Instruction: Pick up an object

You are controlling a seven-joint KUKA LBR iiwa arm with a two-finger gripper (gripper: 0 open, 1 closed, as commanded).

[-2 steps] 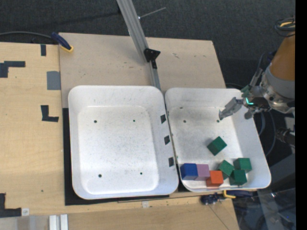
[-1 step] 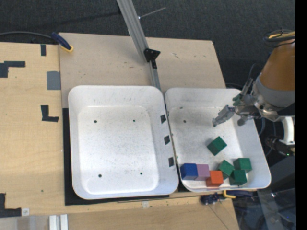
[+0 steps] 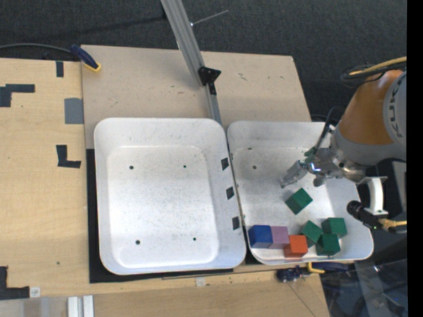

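The claw (image 3: 303, 174) is seen over the right bin (image 3: 264, 144), fingers spread, nothing held between them. A green cube (image 3: 299, 200) lies just below it, turned cornerwise, no long axis evident. Blue (image 3: 260, 235), purple (image 3: 279, 235), orange (image 3: 297, 245) and other green blocks (image 3: 328, 235) are clustered at the near rim

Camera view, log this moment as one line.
gripper: over right bin, holding nothing | nearest: lone green cube | other blocks: front edge
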